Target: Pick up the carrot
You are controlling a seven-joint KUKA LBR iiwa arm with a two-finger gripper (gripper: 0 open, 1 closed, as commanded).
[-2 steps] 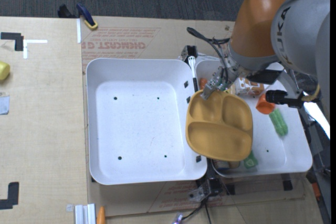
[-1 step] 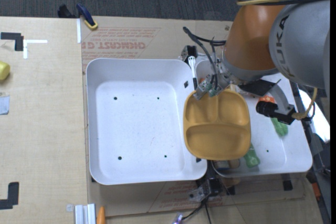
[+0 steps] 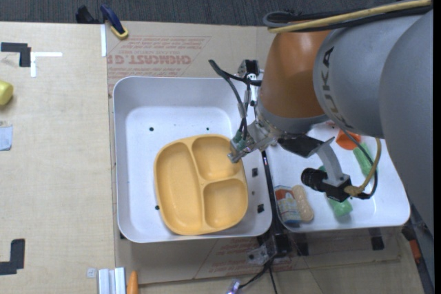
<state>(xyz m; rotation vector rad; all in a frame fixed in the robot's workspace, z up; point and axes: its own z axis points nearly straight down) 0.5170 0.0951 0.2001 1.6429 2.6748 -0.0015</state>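
We saw the gripper (image 3: 238,146) over the right edge of the yellow divided plate (image 3: 200,184), near the wall between the two bins. Couldn't tell its state, too small and partly hidden under the arm (image 3: 358,72). Nothing visibly in it. The plate sat in the left bin (image 3: 138,113), three compartments. The carrot (image 3: 346,141) was in the right bin (image 3: 393,206), just an orange bit showing at the arm's lower edge, well apart from the gripper. Beside it we saw a green item (image 3: 364,157) and, lower down, another green piece (image 3: 340,206). A tan bread-like piece (image 3: 302,204) lay near the bin's front left. On the table (image 3: 55,169), a yellow object (image 3: 5,93) sat at the far left edge.
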